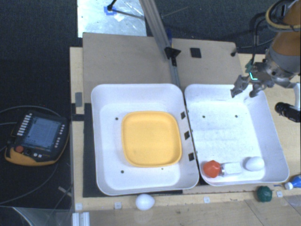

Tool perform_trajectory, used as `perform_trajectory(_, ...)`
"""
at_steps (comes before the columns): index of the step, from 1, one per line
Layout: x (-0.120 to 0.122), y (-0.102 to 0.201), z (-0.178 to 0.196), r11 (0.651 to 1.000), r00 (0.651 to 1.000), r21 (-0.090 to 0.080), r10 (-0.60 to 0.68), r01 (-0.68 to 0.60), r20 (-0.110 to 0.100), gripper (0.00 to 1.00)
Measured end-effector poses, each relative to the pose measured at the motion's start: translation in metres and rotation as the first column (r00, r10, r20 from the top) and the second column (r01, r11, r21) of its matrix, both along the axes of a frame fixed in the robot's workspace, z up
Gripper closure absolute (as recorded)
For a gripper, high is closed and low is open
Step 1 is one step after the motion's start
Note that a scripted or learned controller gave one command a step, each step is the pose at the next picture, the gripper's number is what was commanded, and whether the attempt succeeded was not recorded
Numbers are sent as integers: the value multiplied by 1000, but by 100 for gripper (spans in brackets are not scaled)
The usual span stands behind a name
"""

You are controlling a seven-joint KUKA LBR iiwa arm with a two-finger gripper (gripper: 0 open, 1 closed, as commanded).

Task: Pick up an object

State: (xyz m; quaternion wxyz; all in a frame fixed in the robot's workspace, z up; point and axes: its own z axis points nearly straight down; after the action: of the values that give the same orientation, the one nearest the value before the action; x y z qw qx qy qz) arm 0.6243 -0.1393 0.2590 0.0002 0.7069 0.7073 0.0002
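My gripper (246,90) hangs over the far right corner of the right bin (221,126), with its two fingers spread apart and nothing between them. At that bin's near edge lie an orange-red ball (211,168), a white block (232,168) beside it and a white egg-shaped object (254,163). All three are well below the gripper in the camera view. A yellow square plate (151,138) lies in the middle of the left bin (106,126).
A white egg (145,202) rests on the bench in front of the left bin. A dark green ball (264,193) and a blue-tipped item (295,183) sit off the right bin's near corner. A teach pendant (36,137) lies on the floor at left. A metal pole (157,22) slants behind the bins.
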Motion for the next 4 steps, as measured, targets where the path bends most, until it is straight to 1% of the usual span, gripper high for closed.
perform_trajectory(1, 0, 0, 0, 1000, 1000, 0, 0, 0, 0, 0)
perform_trajectory(2, -7, 4, -59, 1000, 1000, 1, 0, 0, -4, 0)
perform_trajectory(3, -2, 5, -102, 1000, 1000, 0, 0, 0, -3, 0)
perform_trajectory(4, -2, 1, -163, 1000, 1000, 1, -1, 1, -4, 0)
